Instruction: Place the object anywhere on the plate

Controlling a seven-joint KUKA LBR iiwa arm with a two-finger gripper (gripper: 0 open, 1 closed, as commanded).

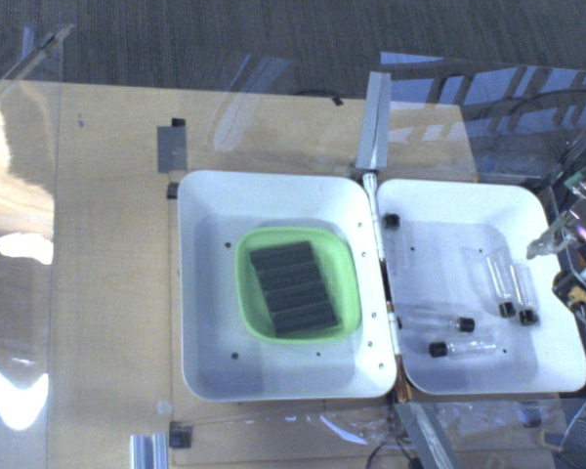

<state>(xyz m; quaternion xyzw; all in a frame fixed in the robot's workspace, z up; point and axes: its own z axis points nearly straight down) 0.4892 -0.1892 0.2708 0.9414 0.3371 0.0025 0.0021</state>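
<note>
A dark grey ribbed block (pixel 292 288) lies flat on the green square plate (pixel 248 262), which sits in the left white bin (pixel 200 291). The block is tilted a little and covers most of the plate's middle. My gripper (pixel 557 240) is far from it, at the right edge of the view, over the right rim of the right bin (pixel 420 203). Only a pale tip and some dark parts with cables show there. Nothing shows in it.
Several clear tubes with black caps lie in the right bin: two side by side (pixel 506 283) at the right, two more (pixel 459 345) near the front. A small black cap (pixel 392 221) sits at the back left. A grey metal post (pixel 375 125) stands behind the divider.
</note>
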